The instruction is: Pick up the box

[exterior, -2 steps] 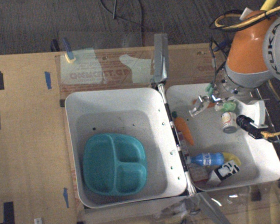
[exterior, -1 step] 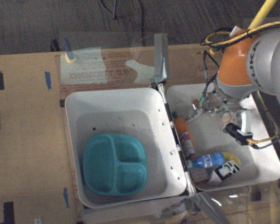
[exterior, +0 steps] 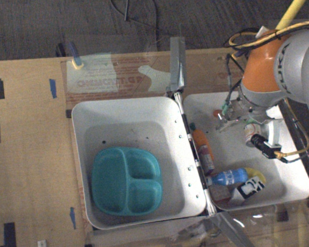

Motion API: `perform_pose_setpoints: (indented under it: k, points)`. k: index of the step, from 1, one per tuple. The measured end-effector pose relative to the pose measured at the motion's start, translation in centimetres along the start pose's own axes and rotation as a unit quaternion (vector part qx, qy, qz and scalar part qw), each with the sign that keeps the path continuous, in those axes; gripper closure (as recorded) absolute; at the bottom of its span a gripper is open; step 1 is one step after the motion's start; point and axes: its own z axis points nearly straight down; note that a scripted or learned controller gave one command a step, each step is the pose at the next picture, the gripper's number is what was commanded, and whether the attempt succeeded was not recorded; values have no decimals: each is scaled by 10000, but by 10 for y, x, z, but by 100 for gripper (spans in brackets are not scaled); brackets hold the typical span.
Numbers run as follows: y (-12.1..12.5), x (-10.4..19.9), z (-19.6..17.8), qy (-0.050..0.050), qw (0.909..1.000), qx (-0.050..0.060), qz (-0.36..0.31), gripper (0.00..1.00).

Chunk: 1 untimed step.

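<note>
A small black-and-white box lies near the front of the right bin, resting against a yellow object. My gripper hangs over the back part of the same bin, under the orange wrist band. It is well behind the box and apart from it. Nothing shows held in the gripper.
An orange bottle lies along the right bin's left wall. A blue bottle and a brown item lie beside the box. A teal divided plate sits in the left bin. Cables trail at the right.
</note>
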Motion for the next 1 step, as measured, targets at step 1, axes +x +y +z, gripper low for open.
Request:
perform_pose_setpoints:
  k: [1]
  points:
    - [0,0,0,0,10000,2,1,0]
